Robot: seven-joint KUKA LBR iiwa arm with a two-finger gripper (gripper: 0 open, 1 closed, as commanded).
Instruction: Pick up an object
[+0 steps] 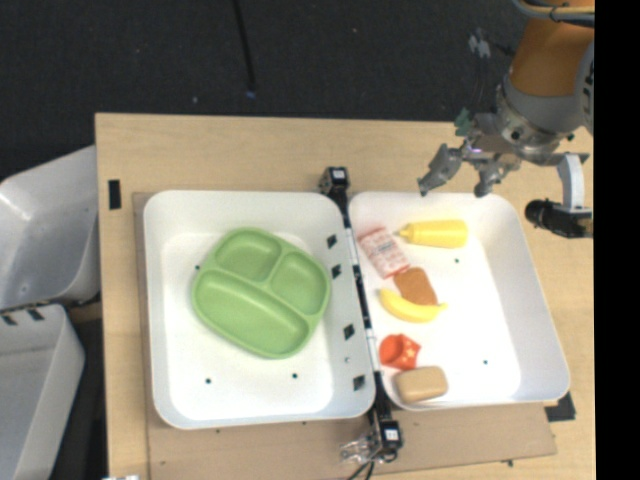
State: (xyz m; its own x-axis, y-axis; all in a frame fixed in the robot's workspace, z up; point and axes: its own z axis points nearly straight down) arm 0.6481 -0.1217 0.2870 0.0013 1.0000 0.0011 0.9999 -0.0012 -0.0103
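Note:
My gripper (462,179) hangs open above the far edge of the right bin (500,368), with nothing between its fingers. Just below it in that bin lies a yellow mustard bottle (435,233). Along the bin's left side lie a red-and-white packet (383,251), a brown piece (416,286), a yellow banana (408,309), a red pepper piece (399,350) and a tan block (421,383).
The left bin (170,368) holds a green divided plate (262,291). A black divider with clips (350,298) runs between the bins. The grey arm with its orange band (550,48) reaches in from the upper right.

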